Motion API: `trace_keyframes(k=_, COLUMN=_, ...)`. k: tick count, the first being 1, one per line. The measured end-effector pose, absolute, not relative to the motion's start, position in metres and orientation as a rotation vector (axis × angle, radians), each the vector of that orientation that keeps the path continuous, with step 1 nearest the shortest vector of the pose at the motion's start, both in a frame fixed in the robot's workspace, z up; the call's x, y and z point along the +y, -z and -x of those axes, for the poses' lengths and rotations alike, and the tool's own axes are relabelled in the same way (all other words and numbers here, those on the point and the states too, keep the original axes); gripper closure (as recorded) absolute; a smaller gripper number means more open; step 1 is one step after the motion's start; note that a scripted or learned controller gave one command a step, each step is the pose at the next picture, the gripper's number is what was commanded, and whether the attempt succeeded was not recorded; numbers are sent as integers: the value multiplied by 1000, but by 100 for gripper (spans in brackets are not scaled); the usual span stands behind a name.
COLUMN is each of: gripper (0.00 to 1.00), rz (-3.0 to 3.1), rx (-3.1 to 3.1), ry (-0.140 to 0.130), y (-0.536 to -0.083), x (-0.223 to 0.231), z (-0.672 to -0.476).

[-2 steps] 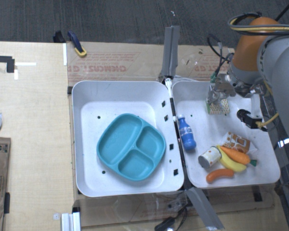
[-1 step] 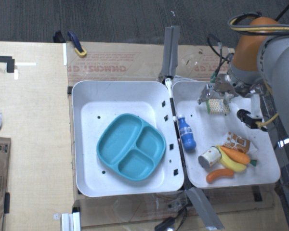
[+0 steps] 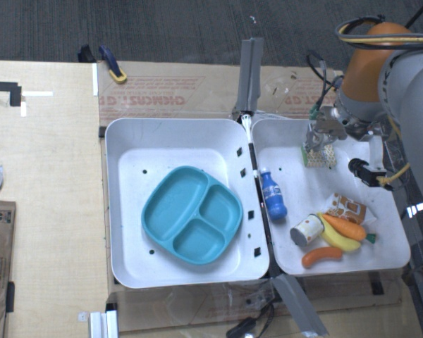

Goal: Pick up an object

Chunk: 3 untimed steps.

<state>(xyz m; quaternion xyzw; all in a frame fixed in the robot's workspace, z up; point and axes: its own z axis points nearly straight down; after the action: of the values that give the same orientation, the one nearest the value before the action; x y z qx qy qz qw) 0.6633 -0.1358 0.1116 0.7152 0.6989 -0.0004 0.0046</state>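
Down at the near edge of the right white bin [image 3: 282, 259] lies a small orange sausage-shaped toy [image 3: 322, 256]. Just behind it sit a yellow toy banana [image 3: 340, 240], an orange toy carrot with a green tip [image 3: 348, 227], and a little grey and white can on its side [image 3: 307, 229]. These four are bunched close together, some touching. A small brown and white snack packet [image 3: 347, 207] lies right behind the carrot. All of this crowds the near right corner, so that corner has little free room.

Over by the left wall of this bin lies a blue plastic bottle with a white cap [image 3: 272, 194], its cap pointing away from us. It is very near the wall that splits the two bins. The middle of the bin floor between the bottle and the toy pile is bare and white.

Next door, the left white bin [image 3: 120, 210] holds a big teal plastic plate with three sections [image 3: 192, 215], lying flat in the middle with bare floor all around it.

Farther back in the right bin, a small pale green and white speckled block [image 3: 319, 156] sits near the far wall. The gripper [image 3: 316, 144] on the grey arm with the orange band [image 3: 370, 65] is right above this block, at its far edge. The gripper looks to be touching the top of the block, but I cannot tell if the jaws are apart or together.
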Motion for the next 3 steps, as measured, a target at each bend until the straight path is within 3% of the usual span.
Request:
trace_keyframes(k=1, gripper=0, rz=-2240, rx=2190, ry=2, y=-111, x=-136, z=-663)
trace_keyframes(k=2, gripper=0, rz=-2241, rx=2183, ry=-2, y=-98, x=-117, z=-662)
trace_keyframes(k=3, gripper=100, rz=-2239, rx=2182, ry=-1, y=-107, x=-119, z=-663)
